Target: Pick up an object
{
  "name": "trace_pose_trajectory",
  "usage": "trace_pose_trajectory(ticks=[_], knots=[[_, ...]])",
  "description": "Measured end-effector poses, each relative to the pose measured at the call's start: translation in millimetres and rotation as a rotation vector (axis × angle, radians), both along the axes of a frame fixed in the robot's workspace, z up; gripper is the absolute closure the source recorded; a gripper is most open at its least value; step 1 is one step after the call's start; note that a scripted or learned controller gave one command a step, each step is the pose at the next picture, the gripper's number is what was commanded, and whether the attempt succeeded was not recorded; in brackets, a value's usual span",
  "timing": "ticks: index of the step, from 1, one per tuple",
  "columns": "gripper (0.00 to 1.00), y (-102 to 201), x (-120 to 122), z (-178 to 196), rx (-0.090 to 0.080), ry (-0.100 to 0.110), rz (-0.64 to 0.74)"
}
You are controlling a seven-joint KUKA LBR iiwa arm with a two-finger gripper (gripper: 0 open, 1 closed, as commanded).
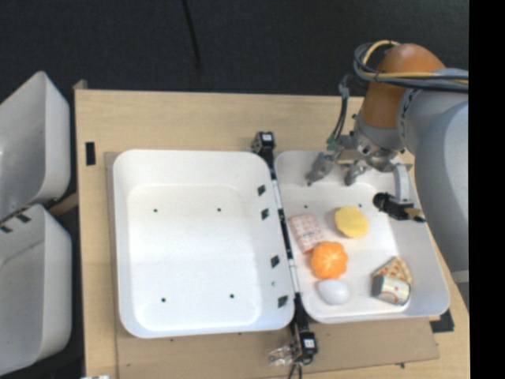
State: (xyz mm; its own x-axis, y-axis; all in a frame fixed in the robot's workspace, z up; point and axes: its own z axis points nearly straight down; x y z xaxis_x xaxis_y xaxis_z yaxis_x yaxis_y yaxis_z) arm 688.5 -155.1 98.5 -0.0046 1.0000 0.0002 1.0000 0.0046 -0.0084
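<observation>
Above the far end of the right bin (pixel 418 294), the gripper (pixel 333 170) hangs with its two fingers spread apart, nothing between them. Below it on the bin floor lie a yellow object (pixel 352 222), a pink patterned packet (pixel 304 230), an orange fruit (pixel 329 260), a white egg-shaped object (pixel 334 291) and a small printed carton (pixel 392 281). The left bin (pixel 126 235) adjoins it.

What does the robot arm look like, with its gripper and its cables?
The arm is grey and bulky, with a rounded orange band above the wrist. Thin cables loop over that band, and one more runs down its left side. The gripper is grey metal with two slim fingers.
</observation>
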Motion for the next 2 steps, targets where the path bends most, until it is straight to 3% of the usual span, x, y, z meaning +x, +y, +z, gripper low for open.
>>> trace_pose_trajectory(ticks=[1,2], knots=[[0.00,14,-114,1,0.000,0.001,-0.008],[0.00,78,-22,109,-0.001,-0.024,0.004]])
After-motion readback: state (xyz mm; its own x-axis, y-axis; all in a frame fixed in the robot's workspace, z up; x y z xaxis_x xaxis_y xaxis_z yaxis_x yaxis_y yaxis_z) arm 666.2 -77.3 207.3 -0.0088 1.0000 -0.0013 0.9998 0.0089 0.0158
